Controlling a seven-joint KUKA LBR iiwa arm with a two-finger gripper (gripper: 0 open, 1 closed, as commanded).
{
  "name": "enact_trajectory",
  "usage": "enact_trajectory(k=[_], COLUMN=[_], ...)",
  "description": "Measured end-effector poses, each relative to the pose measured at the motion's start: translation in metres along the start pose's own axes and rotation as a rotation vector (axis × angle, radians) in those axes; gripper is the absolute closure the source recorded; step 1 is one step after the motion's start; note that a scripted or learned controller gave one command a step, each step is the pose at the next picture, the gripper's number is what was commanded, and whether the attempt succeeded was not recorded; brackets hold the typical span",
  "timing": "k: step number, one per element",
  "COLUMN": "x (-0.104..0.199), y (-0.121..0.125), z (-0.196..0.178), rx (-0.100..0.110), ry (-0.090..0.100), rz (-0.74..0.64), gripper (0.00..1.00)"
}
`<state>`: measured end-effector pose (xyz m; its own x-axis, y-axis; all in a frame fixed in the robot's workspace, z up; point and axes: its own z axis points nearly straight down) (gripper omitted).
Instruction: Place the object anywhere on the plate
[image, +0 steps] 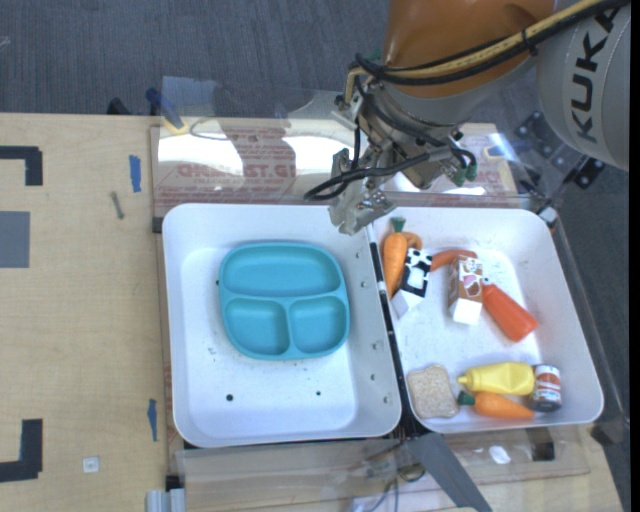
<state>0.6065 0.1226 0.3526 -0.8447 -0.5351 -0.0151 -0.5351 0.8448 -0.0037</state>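
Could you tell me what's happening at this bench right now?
A KUKA arm reaches in over the two white bins, its gripper near the far end of the divider between them. The blue plate sits in the left bin. The right bin holds toy food, including a carrot and a yellow bottle.

Blue plate (283, 300), seemingly white bins (190, 300)

The two white bins sit side by side on a light wooden counter (70, 300), left bin (190, 390) and right bin (570, 300). There's black square markings on the counter's left side (22, 165), bits of blue tape (135, 172), and a shiny plastic-covered sheet with red lettering (235, 165) just behind the bins. Dark grey carpet floor (200, 50) beyond that
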Motion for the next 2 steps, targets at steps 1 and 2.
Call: enact_trajectory(k=[1, 2], x=[0.036, 0.054], y=[0.020, 0.071], z=[-0.065, -0.133], rx=[-0.001, -0.002], ry=[0.000, 0.000], rz=[-0.242, -0.440], gripper=[1.00, 1.00])
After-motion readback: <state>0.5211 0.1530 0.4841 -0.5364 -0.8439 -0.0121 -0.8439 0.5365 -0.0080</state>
